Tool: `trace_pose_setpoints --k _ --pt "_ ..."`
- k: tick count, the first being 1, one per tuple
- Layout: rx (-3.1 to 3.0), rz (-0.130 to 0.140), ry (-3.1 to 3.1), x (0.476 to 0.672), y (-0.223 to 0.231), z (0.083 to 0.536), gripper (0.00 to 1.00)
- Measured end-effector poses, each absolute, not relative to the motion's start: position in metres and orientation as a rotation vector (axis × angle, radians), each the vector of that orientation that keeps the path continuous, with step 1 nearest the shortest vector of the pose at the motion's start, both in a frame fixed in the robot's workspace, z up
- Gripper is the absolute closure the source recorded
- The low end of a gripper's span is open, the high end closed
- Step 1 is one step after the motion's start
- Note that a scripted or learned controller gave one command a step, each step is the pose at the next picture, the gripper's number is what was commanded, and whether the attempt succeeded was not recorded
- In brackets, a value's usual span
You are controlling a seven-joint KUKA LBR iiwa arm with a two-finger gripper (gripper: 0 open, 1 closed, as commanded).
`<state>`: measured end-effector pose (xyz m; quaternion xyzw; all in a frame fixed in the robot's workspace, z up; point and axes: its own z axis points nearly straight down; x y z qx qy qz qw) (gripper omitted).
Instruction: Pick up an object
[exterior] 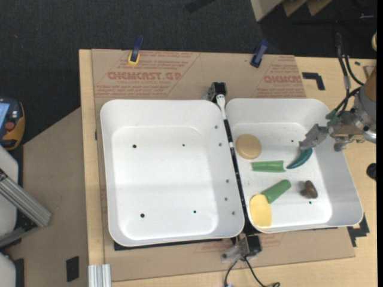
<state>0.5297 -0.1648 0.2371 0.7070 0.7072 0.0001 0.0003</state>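
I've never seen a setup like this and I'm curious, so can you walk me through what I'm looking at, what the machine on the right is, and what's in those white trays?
This is one camera looking down at a slant on a workbench. Two shallow white trays sit side by side on a cardboard sheet. The left tray has only small dark dots on its floor. The right tray holds a tan round piece, a flat green strip, a green and yellow piece, a small brown lump and a curved teal piece. The machine reaching in from the right is a robot arm; its gripper sits just above the teal piece. Whether it holds anything is unclear.
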Motion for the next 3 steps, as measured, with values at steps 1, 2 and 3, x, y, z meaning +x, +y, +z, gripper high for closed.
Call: trace_pose_setpoints --k 1,2,3 --pt "2.224 -0.003 2.23 0.524 -0.13 0.189 0.0" --pt "2.227 -0.003 2.224 0.515 -0.111 0.081 0.0" --pt "2.212 0.009 2.218 0.545 -0.109 0.17 0.0"
